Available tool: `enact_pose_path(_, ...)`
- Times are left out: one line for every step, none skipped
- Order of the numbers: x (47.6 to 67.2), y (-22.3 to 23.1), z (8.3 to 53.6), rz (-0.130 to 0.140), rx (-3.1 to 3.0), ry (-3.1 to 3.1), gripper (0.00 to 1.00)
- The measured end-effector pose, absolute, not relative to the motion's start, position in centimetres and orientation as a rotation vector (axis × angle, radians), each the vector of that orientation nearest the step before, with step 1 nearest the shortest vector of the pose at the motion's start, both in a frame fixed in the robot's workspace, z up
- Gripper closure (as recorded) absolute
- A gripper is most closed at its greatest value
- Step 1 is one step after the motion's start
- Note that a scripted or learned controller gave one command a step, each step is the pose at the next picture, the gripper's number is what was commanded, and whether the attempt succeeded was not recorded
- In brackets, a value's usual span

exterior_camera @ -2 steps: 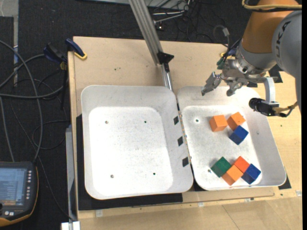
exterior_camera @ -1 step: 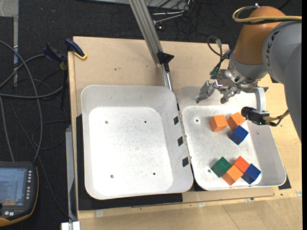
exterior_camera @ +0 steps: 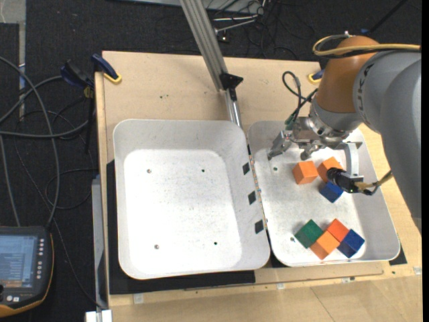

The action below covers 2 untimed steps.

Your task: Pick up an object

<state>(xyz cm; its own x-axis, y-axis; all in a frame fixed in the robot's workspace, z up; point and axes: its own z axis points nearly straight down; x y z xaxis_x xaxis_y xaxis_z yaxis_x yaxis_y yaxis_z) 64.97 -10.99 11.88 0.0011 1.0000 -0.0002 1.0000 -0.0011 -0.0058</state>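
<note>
In the right bin (exterior_camera: 285,203), toward twelve o'clock, hovers above smooth white plastic with no lift made yet. Cannot tell the spread of the claw (exterior_camera: 288,149), nor see anything gripped. Leaves the whole pick undone, with the orange block (exterior_camera: 305,172) nearest, at four o'clock: matte, square-edged, probably painted wood.

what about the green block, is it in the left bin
No, the green block lies in the right bin, beside an orange block.

Bright, even overhead light. The left bin (exterior_camera: 181,200) was slightly washed out, shadows were soft, the floor (exterior_camera: 60,19) at upper left was dark. Mild grain.
</note>
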Motion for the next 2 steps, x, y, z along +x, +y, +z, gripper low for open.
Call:
enact_pose_path(65.2,-11.0,13.3,-0.002,-2.225,-2.221,1.00)
enact_pose_path(64.8,-10.5,19.4,-0.007,-2.223,-2.228,1.00)
